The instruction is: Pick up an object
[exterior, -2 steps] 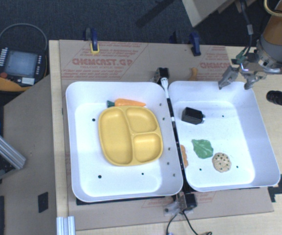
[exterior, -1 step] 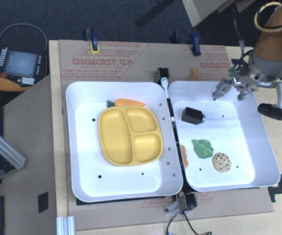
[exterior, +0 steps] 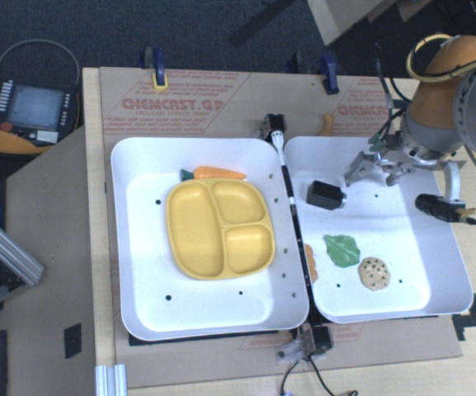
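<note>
The jaws of the gripper (exterior: 375, 169) are open and empty near the black block (exterior: 325, 195), which looks small, hard and light, so grab its flat sides.

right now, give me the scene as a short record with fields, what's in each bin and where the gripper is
left bin: yellow divided plate, with a toy carrot lying beside its far edge
right bin: black block near the far left corner; green leaf and cookie near the front
gripper: over the far part of the right bin, to the right of the black block, nothing between its fingers
arm: reaches in from the right
</note>
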`<state>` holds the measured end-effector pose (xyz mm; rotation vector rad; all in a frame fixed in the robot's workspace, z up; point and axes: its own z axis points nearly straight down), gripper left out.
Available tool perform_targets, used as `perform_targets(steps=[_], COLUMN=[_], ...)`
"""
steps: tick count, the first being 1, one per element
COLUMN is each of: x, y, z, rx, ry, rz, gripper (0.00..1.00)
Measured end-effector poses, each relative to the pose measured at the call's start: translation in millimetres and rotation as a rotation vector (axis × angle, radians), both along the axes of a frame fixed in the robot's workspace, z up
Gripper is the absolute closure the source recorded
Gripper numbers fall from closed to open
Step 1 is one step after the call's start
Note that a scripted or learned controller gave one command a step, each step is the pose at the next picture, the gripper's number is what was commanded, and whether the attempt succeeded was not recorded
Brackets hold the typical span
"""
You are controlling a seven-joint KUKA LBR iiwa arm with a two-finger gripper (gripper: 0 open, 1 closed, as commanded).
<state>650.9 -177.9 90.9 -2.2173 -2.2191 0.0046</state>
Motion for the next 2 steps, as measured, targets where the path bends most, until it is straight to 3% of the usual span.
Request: perform_targets(steps=[1,2], x=[0,1], y=[1,1], z=[-7,5], rx=[-0.001,-0.002], ry=[-0.002,-0.006], rz=[0.001,0.001], gripper=[0.00,1.00])
